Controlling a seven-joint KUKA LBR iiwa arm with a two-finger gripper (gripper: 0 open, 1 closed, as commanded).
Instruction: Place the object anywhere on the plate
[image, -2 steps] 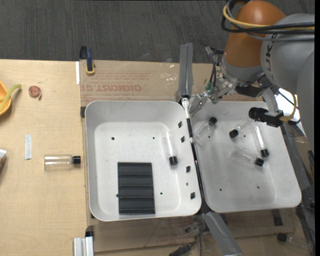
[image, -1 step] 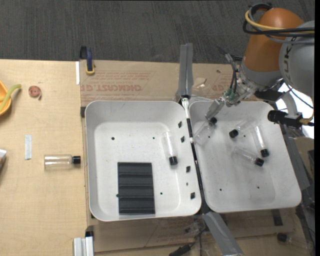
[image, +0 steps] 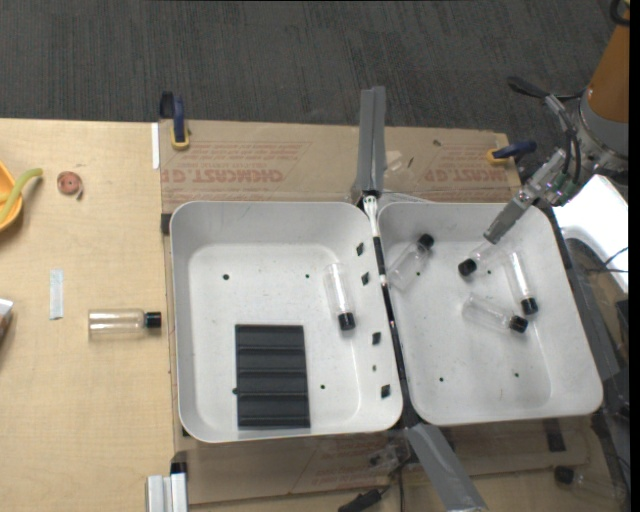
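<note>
Hangs at a slant over the far part of the right bin (image: 575, 395), this gripper (image: 495, 232), arm reaching in from the right; cannot tell whether the jaws stand apart or together. Just beneath and left of the jaws lies the nearest vial (image: 480, 262), clear with a black cap, on the bin floor; whether touched, cannot tell. Near the jaws, in the same bin, lie three more clear vials: one to the left (image: 408, 263), one just below (image: 520, 283), one further below (image: 490, 314). Well apart from the jaws, far left and down in the left bin (image: 190, 400), sits the black ribbed plate (image: 271, 377), with another vial (image: 338, 290) beside it.
</note>
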